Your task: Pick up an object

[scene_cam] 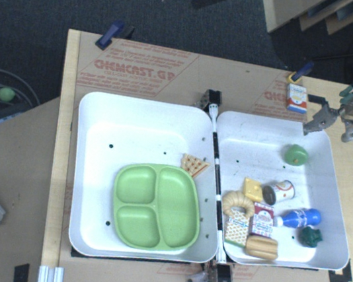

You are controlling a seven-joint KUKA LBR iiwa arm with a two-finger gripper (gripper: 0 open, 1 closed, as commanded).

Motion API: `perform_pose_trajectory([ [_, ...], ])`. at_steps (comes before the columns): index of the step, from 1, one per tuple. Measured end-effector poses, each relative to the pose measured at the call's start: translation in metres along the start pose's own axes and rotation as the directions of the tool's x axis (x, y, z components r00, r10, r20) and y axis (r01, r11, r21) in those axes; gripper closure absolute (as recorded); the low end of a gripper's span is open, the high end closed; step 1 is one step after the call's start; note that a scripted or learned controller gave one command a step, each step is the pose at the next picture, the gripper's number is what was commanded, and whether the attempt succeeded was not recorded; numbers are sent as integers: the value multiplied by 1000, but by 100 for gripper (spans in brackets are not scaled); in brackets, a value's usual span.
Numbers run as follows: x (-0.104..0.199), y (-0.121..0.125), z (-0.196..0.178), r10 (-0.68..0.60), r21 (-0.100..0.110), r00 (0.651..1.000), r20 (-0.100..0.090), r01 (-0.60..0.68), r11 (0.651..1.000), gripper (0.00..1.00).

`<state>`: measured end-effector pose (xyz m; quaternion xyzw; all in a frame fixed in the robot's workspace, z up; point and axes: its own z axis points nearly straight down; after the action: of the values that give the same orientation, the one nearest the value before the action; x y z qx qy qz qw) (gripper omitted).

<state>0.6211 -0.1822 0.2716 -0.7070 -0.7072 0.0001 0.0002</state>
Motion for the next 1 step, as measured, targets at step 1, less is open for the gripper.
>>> perform_pose_trajectory([
  [1, -31, -53, 129, 1, 5, 1000, 0, -1, 1000, 0],
])
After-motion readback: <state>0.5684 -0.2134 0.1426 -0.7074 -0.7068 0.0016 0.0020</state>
